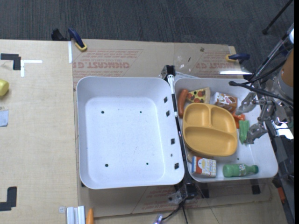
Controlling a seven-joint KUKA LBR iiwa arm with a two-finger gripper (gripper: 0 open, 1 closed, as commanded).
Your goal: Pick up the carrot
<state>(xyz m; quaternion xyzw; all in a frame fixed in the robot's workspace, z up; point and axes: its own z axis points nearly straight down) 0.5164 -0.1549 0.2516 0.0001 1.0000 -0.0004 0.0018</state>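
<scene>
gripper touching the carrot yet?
Cannot tell. In the camera view the gripper sits right over the carrot at the yellow plate's right edge; no clear contact or gap.

**Plastic, Cardboard and Bare Metal**

Both white bins (125, 85) look like smooth, slightly glossy plastic. The yellow divided tray (209, 129) in the right bin has a matt plastic sheen, and the green bottle (239, 170) near it shines. Brown cardboard (140, 59) beneath looks dull and papery. The gripper (254, 120) shows bright bare metal. The floor (140, 8) at the far side resembles dark, rough carpet.
</scene>
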